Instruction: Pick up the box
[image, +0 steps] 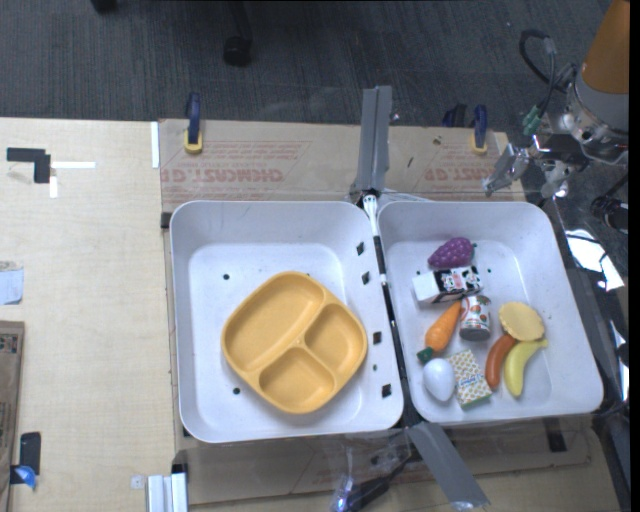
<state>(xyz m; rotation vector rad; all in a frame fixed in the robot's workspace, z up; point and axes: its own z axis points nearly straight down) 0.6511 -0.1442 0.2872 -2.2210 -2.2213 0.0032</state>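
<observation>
Box (446, 285) lies flat in the right bin (560, 250), about 10 o'clock of centre, touching the grapes (451, 251) and can (475, 317). Looks light, stiff cardboard; pinch across its short sides. Hand (527, 165) off the bin's 12 o'clock rim; opening: can't tell.

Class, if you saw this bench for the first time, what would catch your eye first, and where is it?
The yellow divided plate stands out, lying alone in the left bin. Next comes the cluster of toy food in the right bin: purple grapes, a carrot, a banana and a small box near the front.
</observation>
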